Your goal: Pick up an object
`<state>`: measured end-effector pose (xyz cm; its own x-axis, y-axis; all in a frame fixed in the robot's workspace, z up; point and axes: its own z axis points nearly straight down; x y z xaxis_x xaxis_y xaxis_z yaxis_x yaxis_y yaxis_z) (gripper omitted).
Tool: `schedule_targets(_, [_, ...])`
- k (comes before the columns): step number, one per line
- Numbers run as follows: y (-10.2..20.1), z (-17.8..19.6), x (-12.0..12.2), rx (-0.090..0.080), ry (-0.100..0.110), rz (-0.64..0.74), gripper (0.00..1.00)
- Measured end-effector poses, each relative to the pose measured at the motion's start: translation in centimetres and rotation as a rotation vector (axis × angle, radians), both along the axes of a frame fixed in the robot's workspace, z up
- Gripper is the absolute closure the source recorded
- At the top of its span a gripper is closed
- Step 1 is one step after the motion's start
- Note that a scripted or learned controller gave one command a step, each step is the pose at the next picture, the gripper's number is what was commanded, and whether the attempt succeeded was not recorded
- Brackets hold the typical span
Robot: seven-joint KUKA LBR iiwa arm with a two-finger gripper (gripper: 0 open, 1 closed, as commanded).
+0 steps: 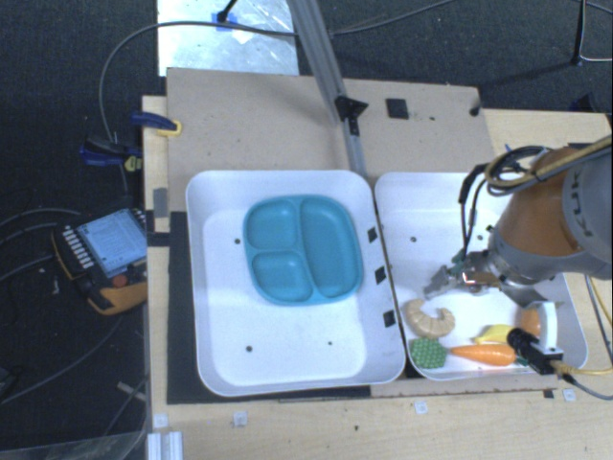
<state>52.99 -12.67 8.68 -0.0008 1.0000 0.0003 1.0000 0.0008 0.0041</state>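
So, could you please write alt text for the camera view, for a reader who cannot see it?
A grey-and-orange robot arm reaches from the right, its gripper low over the right white bin, just above a pale curved toy, a green piece, a carrot and a yellow item. The left bin holds a blue divided plate.

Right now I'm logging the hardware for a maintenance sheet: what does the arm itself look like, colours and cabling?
The bulky rounded grey arm carries a broad orange band above the wrist. Dark cables loop beside it, along with a yellowish one. The small metallic grey tool sits at its end.
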Motion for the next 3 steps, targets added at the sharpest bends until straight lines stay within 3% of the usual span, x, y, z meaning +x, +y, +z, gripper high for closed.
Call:
schedule_targets(1, [-0.1,1.3,0.3,-0.003,-0.009,0.001,1.0])
schedule_targets(3, [-1.4,11.4,0.6,-0.002,-0.002,0.003,1.0])
